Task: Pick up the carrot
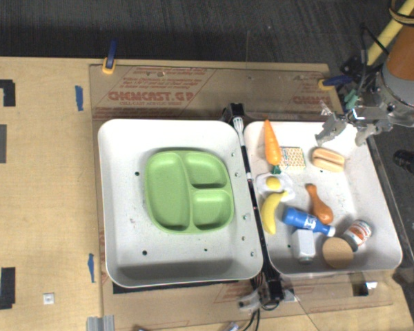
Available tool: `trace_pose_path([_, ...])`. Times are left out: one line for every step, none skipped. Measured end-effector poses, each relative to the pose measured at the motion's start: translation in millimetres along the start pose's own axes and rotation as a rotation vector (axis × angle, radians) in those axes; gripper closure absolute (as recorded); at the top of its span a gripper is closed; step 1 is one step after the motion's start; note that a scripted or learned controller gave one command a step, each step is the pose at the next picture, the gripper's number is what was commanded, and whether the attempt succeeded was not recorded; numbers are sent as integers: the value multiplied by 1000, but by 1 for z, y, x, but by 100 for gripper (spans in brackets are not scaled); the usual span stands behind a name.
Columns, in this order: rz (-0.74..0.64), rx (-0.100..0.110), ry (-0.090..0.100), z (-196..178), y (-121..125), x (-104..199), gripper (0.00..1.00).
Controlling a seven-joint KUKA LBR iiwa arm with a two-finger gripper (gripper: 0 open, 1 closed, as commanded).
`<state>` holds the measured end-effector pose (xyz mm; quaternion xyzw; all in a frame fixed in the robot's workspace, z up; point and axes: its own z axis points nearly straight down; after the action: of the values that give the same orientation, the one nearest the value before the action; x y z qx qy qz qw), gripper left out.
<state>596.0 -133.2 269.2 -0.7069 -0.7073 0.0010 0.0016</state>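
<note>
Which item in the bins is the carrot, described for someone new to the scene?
Start at the right bin, the one crowded with toy food. Look to its upper left corner, near the wall shared with the other bin. The carrot lies there, a long orange cone, brighter and more tapered than the yellow banana below it.

The carrot (271, 142) lay along the right bin's (383, 205) left wall, open from above. A waffle (293, 158) touched its right side and an egg (272, 183) crowded its tip. Bare floor spread toward the back edge.
</note>
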Motion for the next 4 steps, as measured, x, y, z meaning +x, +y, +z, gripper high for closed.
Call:
trace_pose_path([-137,-10,-4,166,-7,16,0])
trace_pose_path([34,40,1,179,34,25,0])
trace_pose_path([414,145,-9,182,46,37,0])
trace_pose_path([428,46,-9,167,61,37,100])
